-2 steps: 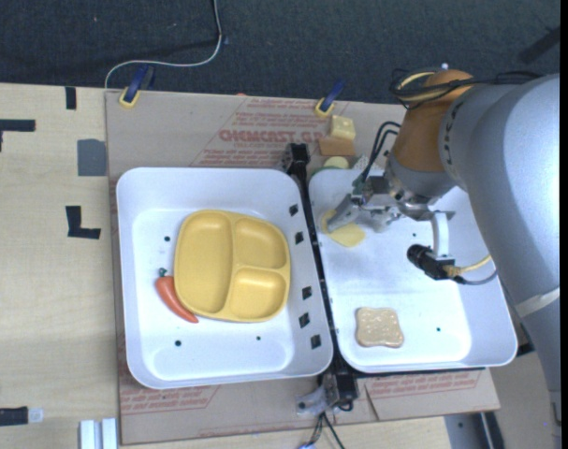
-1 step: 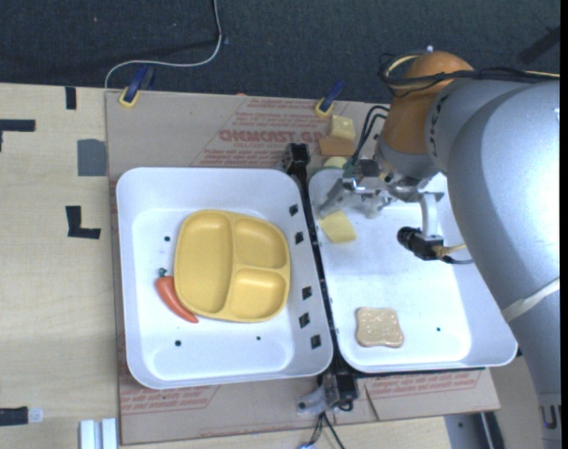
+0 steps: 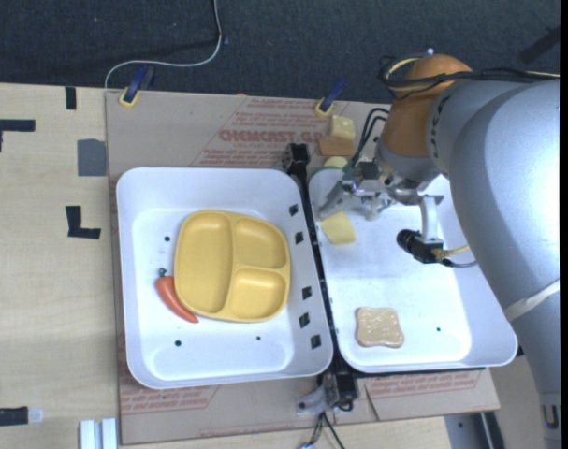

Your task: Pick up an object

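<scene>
My gripper [image 3: 352,204] hangs over the upper left corner of the right bin [image 3: 452,344], open, with nothing between its fingers. A pale yellow cheese block [image 3: 338,229] lies on the bin floor just below and left of it, close to the bin's left wall. A tan slice of toast [image 3: 379,326] lies flat near the front of the same bin. In the left bin [image 3: 143,344] a yellow divided plate [image 3: 232,265] sits in the middle, and an orange carrot [image 3: 175,298] rests against the plate's left front edge.
A tan block [image 3: 340,135] and a small pale object [image 3: 335,164] sit on the cardboard just behind the right bin, next to the wrist. The grey arm [image 3: 508,185] covers the right bin's far right side. A black divider [image 3: 310,251] runs between the bins.
</scene>
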{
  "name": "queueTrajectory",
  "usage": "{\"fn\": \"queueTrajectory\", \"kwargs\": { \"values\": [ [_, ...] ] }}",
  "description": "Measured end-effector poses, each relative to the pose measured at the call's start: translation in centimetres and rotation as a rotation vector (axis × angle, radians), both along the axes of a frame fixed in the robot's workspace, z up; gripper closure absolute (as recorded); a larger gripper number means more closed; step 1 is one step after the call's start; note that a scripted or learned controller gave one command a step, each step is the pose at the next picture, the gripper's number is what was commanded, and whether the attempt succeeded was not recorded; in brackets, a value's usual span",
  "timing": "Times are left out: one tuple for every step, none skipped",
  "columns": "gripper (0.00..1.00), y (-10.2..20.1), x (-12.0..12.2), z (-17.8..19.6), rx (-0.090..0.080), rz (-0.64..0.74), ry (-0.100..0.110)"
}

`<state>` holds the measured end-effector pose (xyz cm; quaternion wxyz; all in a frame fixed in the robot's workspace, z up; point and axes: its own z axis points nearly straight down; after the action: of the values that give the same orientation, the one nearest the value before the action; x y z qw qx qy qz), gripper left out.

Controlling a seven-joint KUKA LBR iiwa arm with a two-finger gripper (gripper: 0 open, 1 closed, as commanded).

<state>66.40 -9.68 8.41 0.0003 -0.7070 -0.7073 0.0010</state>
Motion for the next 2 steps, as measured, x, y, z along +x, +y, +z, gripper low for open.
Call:
{"fn": "queueTrajectory", "kwargs": {
  "values": [
    [0.00,-0.88,0.41,0.02,0.000,0.000,-0.001],
    [0.00,0.09,0.35,0.04,-0.005,0.000,0.001]
  ]
}}
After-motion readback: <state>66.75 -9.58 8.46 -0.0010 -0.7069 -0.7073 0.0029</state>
